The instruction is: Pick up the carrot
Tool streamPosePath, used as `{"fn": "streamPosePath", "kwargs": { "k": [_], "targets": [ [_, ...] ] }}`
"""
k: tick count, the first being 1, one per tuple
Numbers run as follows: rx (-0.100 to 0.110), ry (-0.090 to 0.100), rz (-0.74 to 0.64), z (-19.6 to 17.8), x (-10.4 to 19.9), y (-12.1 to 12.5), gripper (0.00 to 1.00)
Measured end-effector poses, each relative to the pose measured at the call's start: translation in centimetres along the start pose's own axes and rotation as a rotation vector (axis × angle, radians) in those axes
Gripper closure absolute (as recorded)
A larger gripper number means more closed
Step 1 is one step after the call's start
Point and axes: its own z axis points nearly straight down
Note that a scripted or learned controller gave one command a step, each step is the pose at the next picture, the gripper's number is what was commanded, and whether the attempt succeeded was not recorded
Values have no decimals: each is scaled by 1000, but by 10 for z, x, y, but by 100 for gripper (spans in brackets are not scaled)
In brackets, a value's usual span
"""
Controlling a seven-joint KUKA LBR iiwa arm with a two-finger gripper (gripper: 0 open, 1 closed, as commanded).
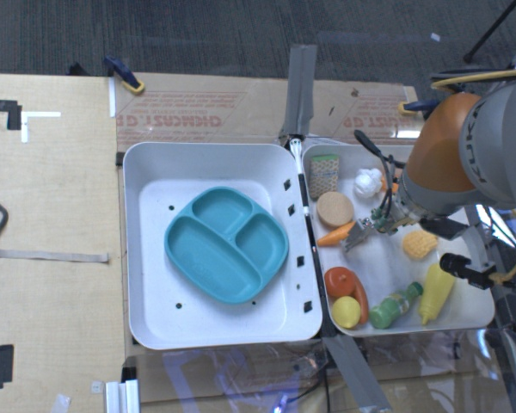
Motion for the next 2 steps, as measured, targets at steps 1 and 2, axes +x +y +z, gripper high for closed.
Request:
{"fn": "streamPosePath", "kwargs": {
  "k": [1, 2],
  "targets": [
    [1, 0, 358, 0, -5, 16, 0],
    [3, -1, 355, -9, -5, 16, 100]
  ]
}}
